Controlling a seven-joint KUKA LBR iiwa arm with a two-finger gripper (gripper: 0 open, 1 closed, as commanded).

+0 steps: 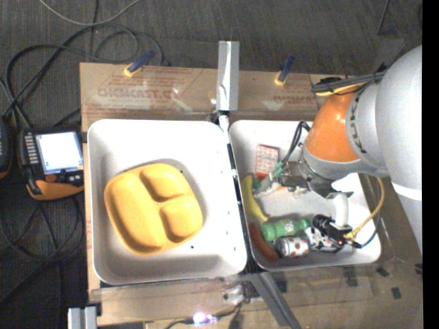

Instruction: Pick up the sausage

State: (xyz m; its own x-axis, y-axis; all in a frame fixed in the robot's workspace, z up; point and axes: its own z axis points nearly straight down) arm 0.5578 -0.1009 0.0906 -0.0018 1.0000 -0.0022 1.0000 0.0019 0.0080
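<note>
The sausage (261, 241) is seen at the right bin's (370, 256) front-left corner, beside the green bottle (285, 227). The claw (271, 181) is poised above the bin's middle; its grip cannot be told.

Even overhead light, soft focus, mild glare

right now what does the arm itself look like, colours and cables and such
The arm is bulky and rounded, light grey, with a glossy orange band above the wrist. Below the band sits a darker grey wrist section carrying small green and red parts. Thin black cables loop beside it, and a yellow cable curves down the right side toward a small black unit with a red light.
</note>
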